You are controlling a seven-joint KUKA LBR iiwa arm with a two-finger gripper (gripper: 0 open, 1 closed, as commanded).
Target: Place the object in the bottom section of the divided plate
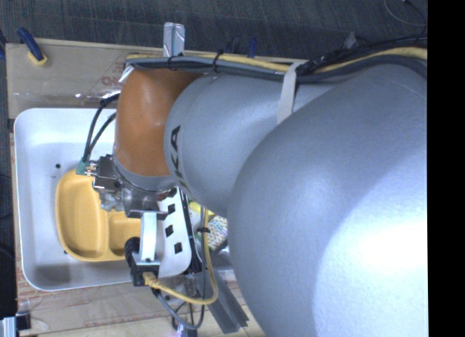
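Closest to the lens, the grey arm (327,183) with its orange band (145,121) is seen reaching in from the right, so that much of the bench is hidden behind it. Below the band, the wrist hardware and gripper (120,197) are held low over the left white bin (29,183), directly above the yellow divided plate (80,219) that lies in it; this is judged a posture suited to a release into a section of the plate. Whether the jaws are wide, narrow or closed on anything cannot be told, since they are masked by the wrist. Behind the wrist, on the side away from the plate, a small yellowish patterned item (216,230) is glimpsed; whether it is the object to be placed cannot be told.
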